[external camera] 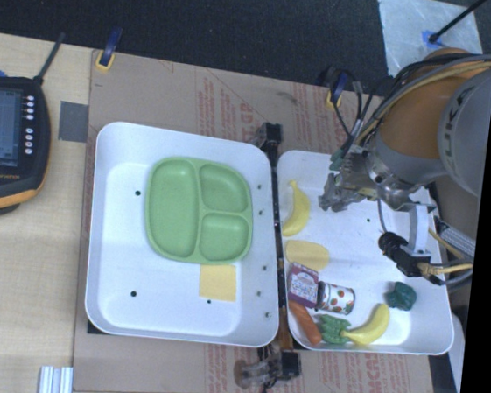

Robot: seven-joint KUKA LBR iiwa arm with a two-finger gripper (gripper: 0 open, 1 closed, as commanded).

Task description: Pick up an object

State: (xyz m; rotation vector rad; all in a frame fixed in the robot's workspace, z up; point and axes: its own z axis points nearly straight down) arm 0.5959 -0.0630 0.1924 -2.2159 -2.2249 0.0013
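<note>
The gripper point(338, 196) is seen hovering over the right bin's point(427, 344) far-left area, grip state can't be told. A banana point(298, 209) is tucked against the left wall just beside it; open floor's left toward the right.

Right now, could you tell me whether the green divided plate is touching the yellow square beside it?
Touching, or overlapping: in the camera view the green divided plate has its lower rim meeting the top edge of the yellow square, with no white bin floor between them.
</note>
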